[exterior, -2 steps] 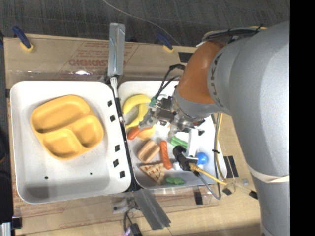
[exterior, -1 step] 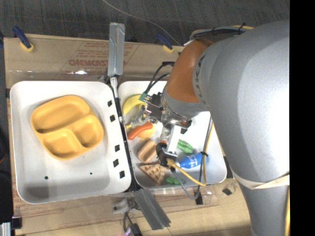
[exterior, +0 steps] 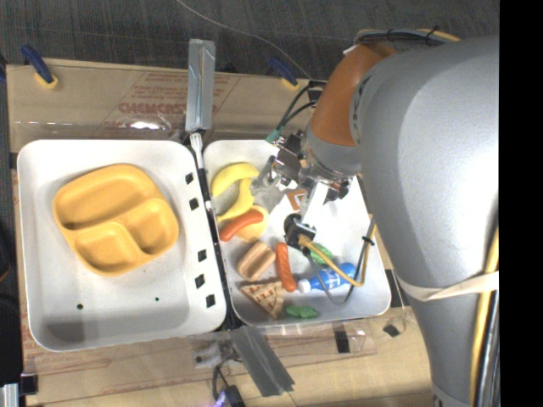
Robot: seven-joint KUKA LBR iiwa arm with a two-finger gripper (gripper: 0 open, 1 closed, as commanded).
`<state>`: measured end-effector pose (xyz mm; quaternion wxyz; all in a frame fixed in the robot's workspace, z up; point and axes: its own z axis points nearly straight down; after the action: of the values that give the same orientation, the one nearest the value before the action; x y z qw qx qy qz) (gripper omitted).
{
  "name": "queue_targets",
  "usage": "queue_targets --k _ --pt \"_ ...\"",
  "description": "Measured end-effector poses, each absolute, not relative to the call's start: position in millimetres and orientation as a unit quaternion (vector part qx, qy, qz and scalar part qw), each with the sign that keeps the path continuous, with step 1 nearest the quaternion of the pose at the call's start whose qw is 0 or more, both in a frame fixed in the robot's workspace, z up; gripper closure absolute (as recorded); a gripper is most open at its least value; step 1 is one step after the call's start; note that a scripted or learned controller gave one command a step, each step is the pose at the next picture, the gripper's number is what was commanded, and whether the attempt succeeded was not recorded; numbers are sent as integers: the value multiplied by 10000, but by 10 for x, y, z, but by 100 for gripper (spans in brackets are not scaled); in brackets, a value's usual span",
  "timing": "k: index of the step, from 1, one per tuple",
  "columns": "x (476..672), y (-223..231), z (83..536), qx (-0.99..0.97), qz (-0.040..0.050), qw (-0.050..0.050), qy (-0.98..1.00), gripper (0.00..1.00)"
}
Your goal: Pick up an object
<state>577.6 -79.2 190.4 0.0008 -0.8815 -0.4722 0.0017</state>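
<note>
Yellow banana (exterior: 231,182) lies at the upper left of the right bin (exterior: 344,227), with an orange-red toy vegetable (exterior: 242,225), a hot-dog bun (exterior: 253,259), a red sausage (exterior: 285,268) and a pizza slice (exterior: 265,296) below it in the view. The grey arm (exterior: 424,142) sets its jaws low just beside the banana; whether they are clenched or released cannot be told. The left bin (exterior: 110,303) bears a yellow divided plate (exterior: 114,217).

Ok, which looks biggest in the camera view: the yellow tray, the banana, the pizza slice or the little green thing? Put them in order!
Largest to smallest:
1. yellow tray
2. banana
3. pizza slice
4. green thing
</note>
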Motion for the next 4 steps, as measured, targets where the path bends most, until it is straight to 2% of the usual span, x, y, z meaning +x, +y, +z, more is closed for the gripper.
queue_targets --k 1,2,3,4 --pt "4891 -440 1904 -8825 26 27 -4703 0" --pt "4778 -646 1907 -9369 15 11 -3496 0" --pt "4771 -670 1909 -9427 10 7 -3336 0" --pt "5150 -923 1007 -9838 -14 16 -1794 0"
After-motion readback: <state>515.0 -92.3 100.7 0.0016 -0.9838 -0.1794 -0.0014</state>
